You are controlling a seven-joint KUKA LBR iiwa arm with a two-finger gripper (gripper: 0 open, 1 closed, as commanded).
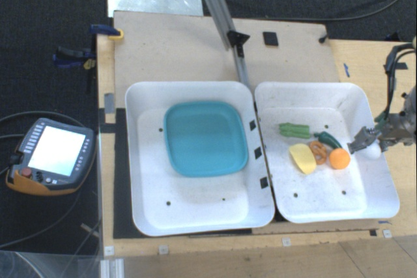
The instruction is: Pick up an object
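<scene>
Two white bins [195, 221] on bench, pincer [362, 139] at right bin's rim, grip state unclear.

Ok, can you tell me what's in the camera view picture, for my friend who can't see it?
A robot pincer reaches into the right bin near an orange ball, a yellow piece and a green pod. The left bin holds a blue plate.

Robot lab: teach pendant [51, 156], clamps [73, 56], cables on dark carpet.
</scene>
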